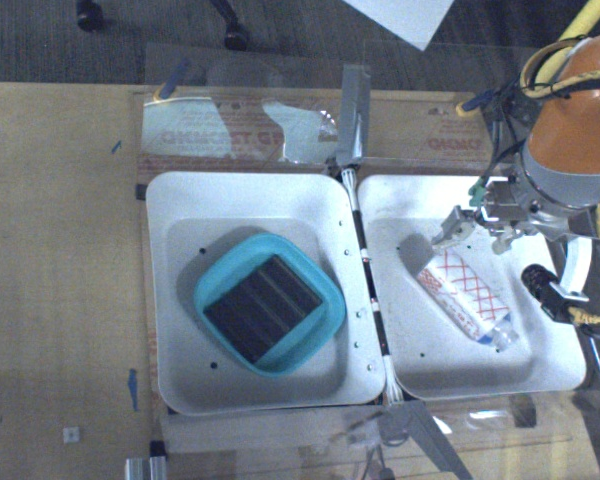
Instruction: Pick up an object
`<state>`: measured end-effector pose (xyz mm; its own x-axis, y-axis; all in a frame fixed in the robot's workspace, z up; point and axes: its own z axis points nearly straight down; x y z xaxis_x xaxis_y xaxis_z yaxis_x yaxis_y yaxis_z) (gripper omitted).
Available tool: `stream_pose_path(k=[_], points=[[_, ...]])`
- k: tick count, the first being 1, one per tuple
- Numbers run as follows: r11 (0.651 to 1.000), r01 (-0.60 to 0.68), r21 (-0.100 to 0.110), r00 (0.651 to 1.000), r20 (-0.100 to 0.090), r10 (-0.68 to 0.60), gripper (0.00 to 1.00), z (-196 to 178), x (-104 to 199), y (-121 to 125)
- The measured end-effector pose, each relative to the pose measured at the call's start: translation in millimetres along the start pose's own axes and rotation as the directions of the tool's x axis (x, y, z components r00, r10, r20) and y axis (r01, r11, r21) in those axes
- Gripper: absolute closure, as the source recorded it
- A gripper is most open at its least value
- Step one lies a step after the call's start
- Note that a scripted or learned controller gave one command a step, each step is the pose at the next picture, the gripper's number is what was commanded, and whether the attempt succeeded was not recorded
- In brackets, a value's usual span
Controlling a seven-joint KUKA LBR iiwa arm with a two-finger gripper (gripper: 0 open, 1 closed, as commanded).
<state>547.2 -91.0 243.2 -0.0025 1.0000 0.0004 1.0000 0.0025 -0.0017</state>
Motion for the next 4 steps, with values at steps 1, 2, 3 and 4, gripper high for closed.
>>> stream_pose_path(k=[1, 2, 3, 4], points=[[0.99, 0.138, -0.002, 0.99, 0.001, -0.138, 0.0, 106, -52, -5], [0.954, 0.298, -0.028, 0.955, 0.017, -0.297, 0.0, 144, -8, 36], [0.955, 0.295, -0.031, 0.955, 0.018, -0.295, 1.0, 134, -9, 36], [0.979, 0.206, -0.002, 0.979, 0.002, -0.206, 1.0, 28, 18, 55]])
